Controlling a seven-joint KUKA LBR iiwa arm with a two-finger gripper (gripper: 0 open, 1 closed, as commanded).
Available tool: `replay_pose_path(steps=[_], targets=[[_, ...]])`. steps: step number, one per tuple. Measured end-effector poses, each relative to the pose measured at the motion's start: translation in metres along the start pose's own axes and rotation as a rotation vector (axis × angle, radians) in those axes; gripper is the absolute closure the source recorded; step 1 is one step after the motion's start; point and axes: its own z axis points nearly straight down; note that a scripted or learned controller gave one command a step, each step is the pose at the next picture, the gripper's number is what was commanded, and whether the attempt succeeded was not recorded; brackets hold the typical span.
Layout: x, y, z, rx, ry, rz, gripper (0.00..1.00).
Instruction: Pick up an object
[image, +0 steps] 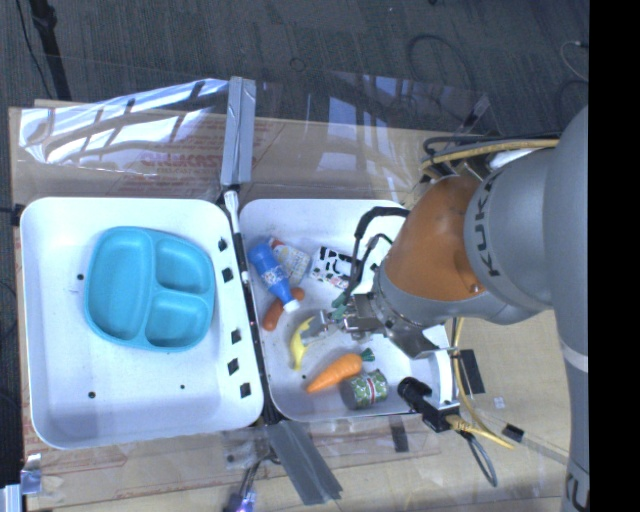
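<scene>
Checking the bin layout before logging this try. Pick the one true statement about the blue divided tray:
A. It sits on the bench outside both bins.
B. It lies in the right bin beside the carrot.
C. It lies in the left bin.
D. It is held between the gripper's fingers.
C: the blue divided tray lies flat in the left bin, while the carrot and the gripper are over in the right bin.

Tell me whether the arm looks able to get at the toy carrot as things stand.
Probably yes. The toy carrot lies uncovered in the right bin, with the gripper just above it. A banana and a small can crowd its sides.
</scene>
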Motion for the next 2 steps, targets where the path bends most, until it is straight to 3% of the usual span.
replay_pose_path(steps=[1,2], targets=[[-0.021,0.134,0.056,-0.02,-0.004,0.031,0.0],[0.0,0.033,0.066,-0.002,0.0,0.044,0.0]])
